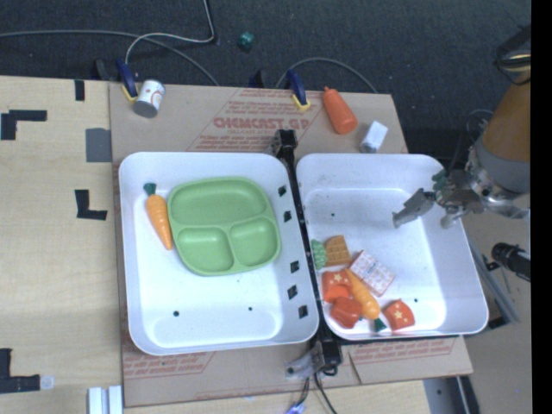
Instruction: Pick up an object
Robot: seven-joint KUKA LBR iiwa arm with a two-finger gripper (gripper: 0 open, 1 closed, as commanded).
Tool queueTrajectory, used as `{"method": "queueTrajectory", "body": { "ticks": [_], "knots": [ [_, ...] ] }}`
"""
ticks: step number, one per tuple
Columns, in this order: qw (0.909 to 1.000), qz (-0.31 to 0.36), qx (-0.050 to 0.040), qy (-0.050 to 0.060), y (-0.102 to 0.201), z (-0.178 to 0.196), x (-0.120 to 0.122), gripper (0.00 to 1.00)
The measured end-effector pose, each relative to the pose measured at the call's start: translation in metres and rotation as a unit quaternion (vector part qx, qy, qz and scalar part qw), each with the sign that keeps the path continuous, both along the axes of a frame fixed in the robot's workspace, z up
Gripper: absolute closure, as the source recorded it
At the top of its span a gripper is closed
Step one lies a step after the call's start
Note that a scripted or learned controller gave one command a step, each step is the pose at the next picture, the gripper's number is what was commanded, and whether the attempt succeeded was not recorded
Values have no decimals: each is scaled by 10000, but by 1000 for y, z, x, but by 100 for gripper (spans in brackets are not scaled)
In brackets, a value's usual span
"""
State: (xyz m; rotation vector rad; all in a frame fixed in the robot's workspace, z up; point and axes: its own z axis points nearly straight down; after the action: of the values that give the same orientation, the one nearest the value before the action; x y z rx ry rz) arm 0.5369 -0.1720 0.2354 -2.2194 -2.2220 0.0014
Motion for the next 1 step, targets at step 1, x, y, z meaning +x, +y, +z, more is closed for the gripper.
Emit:
{"method": "queueTrajectory", "body": {
  "ticks": [1],
  "knots": [
    [10000, 5, 4, 10, 69, -74, 10, 0]
  ]
}}
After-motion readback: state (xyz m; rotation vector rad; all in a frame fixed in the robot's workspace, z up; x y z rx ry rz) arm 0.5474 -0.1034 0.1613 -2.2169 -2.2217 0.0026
